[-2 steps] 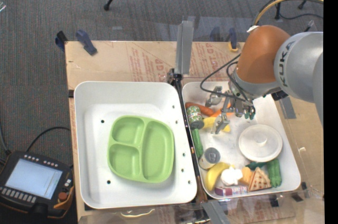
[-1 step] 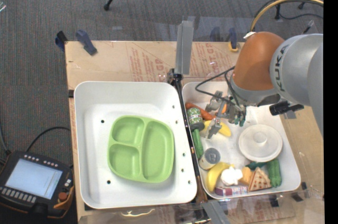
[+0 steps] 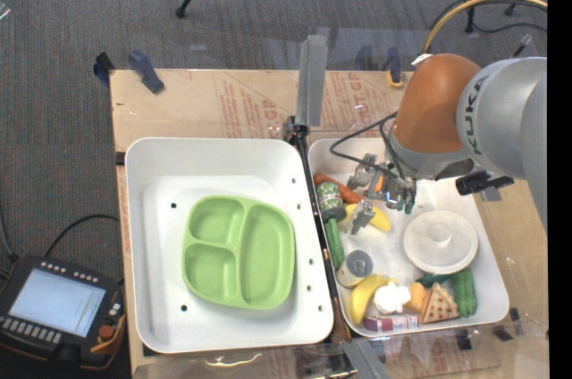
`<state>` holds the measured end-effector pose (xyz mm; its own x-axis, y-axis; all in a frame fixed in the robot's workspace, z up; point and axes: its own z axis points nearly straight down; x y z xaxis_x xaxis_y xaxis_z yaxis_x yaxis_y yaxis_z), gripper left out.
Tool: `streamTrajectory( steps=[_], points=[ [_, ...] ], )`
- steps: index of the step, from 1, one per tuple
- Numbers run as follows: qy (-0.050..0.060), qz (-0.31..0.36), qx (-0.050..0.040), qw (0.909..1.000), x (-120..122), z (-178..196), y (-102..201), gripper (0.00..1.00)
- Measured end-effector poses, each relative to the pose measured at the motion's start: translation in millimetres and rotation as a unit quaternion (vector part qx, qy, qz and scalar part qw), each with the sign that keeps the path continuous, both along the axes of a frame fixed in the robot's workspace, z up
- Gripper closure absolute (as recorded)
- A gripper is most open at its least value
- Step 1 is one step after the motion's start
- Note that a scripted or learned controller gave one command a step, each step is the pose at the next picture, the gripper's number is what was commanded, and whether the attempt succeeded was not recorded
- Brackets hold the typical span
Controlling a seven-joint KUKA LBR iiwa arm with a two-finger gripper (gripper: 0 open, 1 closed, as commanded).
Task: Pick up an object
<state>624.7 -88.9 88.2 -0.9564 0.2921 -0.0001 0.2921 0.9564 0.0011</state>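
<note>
Two white bins are being carried side by side on the bench [image 3: 206, 100]. In the left bin [image 3: 147, 189] a green divided tray [image 3: 239, 252] is lying flat near the middle. The right bin [image 3: 496, 279] is holding a clutter of toy food. The arm [image 3: 487, 122] is reaching in over that bin's far right corner, and the gripper [image 3: 368, 206] is being held low over the bin's far left part, its fingers [image 3: 360, 221] standing apart with nothing seen between them. Just beside the fingers, an orange carrot [image 3: 338, 190] is lying against the bin's left wall, a small yellow piece [image 3: 382, 221] is lying to their right, and a green stalk [image 3: 333, 241] is running along the left wall below the carrot. A white lidded bowl [image 3: 439, 242] is sitting near the right wall. A grey round item [image 3: 358, 265] is resting near the middle. Along the near edge a yellow banana [image 3: 362, 295], a white piece [image 3: 391, 299], a waffle wedge [image 3: 439, 306] and a green item [image 3: 465, 292] are being crowded together, touching one another.
</note>
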Motion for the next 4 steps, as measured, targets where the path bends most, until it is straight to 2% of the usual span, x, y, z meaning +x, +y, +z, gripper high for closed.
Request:
streamTrajectory(
  steps=[1,2,3,4],
  points=[
    [0.001,0.006,-0.0003,1.0,-3.3,-0.4,-2.1,0.0],
    [0.0,0.008,-0.0005,1.0,-2.1,10.1,-0.2,1.0],
    [0.0,0.009,-0.0003,1.0,-2.2,9.5,0.3,0.0],
    [-0.001,-0.044,-0.0002,0.999,10.1,-0.4,-4.9,0.0]
  ],
)
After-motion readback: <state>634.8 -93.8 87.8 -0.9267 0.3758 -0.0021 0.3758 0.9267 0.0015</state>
